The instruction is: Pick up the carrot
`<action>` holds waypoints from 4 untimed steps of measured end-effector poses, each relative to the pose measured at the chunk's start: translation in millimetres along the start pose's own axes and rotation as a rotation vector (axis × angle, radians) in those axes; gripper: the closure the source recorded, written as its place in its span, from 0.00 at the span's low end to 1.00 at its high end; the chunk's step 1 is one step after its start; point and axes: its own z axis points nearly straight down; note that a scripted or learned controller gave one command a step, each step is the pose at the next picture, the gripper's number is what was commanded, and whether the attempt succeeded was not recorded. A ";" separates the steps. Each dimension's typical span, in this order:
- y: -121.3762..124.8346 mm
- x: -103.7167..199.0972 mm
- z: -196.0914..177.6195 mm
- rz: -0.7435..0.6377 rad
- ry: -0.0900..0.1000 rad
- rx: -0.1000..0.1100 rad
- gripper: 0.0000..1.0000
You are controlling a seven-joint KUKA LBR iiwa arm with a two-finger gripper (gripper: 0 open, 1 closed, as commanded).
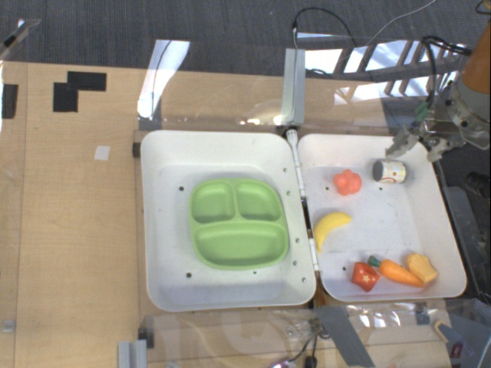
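Note:
The orange carrot with a green top lies near the front edge of the right bin, pointing right. It sits between a red strawberry and a yellow-orange piece. My gripper hangs over the bin's far right corner, well behind the carrot. Its two fingers stand apart with nothing between them, just above a small white cylinder.
A yellow banana and a red-orange fruit lie in the left half of the right bin. The left bin holds a green divided plate. A metal post stands behind the divider between the bins.

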 end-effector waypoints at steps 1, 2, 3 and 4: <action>-61.7 -30.3 81.6 0.134 0.001 0.003 0.00; -114.4 -34.0 106.4 0.070 0.000 0.001 0.00; -111.2 -31.4 179.0 0.094 -0.001 -0.010 0.00; -114.0 -18.5 167.3 -0.103 0.000 -0.001 0.00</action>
